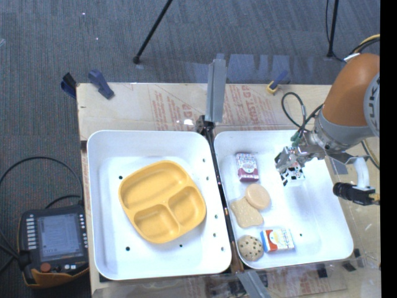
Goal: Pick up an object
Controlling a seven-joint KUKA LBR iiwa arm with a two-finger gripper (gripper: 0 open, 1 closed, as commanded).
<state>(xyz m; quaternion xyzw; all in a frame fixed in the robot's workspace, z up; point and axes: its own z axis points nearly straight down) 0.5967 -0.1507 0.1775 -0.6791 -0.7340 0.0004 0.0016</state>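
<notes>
**A:** How are you posed?

**Me:** My arm (347, 101) reaches in from the right, orange band above the grey wrist, bent down over the right-hand bin (322, 228). My pincer (291, 165) hangs over that bin's upper middle. I cannot tell how it is set; it is a small dark-and-white cluster from up here.

**A:** Is anything in it?

**Me:** I see nothing between its tips.

**A:** Where are the things to pick?

**Me:** All to my pincer's left and below it. Nearest, to the left at about the same height, lies a small maroon packet (247, 167), rectangular with a pale label. Below-left of the pincer sits a round tan biscuit (258, 197), smooth and matte, touching a slice of toast (246, 213) with a browner edge. Further down there is a chocolate-chip cookie (250, 247), speckled dark, close to the bin's lower rim, and just beside it a small white carton (277, 239) with orange and blue print, lying flat.

**A:** And the other bin?

**Me:** Well off to the left, the second white bin (105, 160) holds a yellow divided plate (162, 200), glossy plastic with three compartments and rounded corners. Both bins rest on the table (161, 107), a pale printed board.
</notes>
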